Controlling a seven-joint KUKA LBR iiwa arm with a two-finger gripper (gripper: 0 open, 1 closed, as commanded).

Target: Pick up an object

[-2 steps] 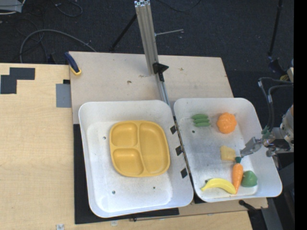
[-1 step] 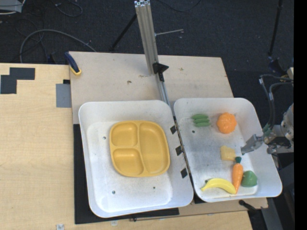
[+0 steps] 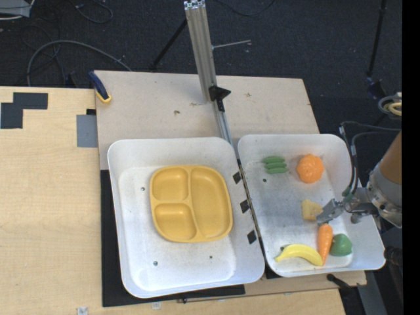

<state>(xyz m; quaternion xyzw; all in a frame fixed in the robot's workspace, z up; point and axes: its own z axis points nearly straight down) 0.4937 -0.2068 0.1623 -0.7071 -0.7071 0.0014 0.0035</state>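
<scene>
I've got the claw (image 3: pixel 326 212) low in the right bin (image 3: pixel 289 241), fingers apart and clamped on nothing, tips just beside the yellow chunk (image 3: pixel 310 209) and above the carrot (image 3: pixel 324 240), banana (image 3: pixel 300 253) below.

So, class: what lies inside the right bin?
Inside the right bin lie a green piece, an orange, a yellow chunk, a carrot, a banana and a green ball. The gripper covers the chunk's right edge.

no legible text — anywhere
</scene>
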